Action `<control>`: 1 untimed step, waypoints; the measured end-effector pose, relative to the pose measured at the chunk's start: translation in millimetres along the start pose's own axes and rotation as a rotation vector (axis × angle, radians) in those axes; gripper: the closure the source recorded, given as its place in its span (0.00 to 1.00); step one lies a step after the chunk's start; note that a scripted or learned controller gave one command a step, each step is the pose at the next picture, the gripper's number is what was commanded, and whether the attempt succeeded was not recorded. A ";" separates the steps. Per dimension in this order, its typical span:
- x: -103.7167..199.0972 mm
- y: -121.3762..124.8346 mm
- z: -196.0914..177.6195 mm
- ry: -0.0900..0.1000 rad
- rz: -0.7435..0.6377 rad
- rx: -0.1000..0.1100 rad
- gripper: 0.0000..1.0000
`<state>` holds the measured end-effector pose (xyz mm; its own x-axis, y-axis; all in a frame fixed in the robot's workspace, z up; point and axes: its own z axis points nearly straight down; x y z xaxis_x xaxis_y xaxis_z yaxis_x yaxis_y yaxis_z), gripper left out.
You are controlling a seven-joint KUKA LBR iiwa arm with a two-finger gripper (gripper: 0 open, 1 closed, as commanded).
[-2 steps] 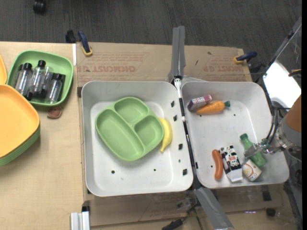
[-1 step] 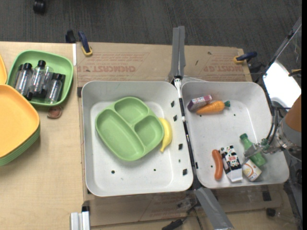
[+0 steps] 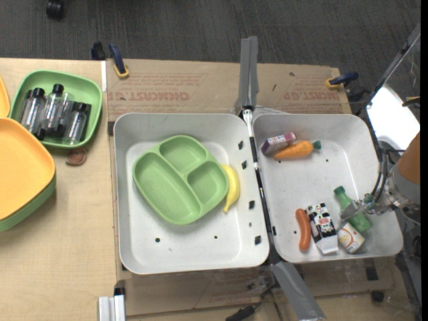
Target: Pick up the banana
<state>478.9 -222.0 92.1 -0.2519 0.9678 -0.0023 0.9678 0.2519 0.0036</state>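
Observation:
The yellow banana (image 3: 231, 187) lies in the left bin (image 3: 134, 246), curved against the right edge of a green divided plate (image 3: 179, 178). My gripper (image 3: 369, 206) is low over the right bin's right side, close to a small green bottle (image 3: 348, 206). It is far to the right of the banana, with the bins' shared wall between them. Nothing from the bins can be seen in the gripper.
The right bin (image 3: 348, 132) holds a carrot (image 3: 294, 150), a purple packet (image 3: 279, 141), a red sausage (image 3: 303, 229), a small carton (image 3: 324, 227) and a round tin (image 3: 351, 238). A green tray of bottles (image 3: 57, 109) and stacked orange plates (image 3: 20, 172) sit far left.

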 end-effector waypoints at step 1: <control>0.1 0.4 -0.1 0.000 -0.015 0.000 1.00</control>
<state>479.3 -221.8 92.3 -0.2667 0.9638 -0.0029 0.9638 0.2667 0.0040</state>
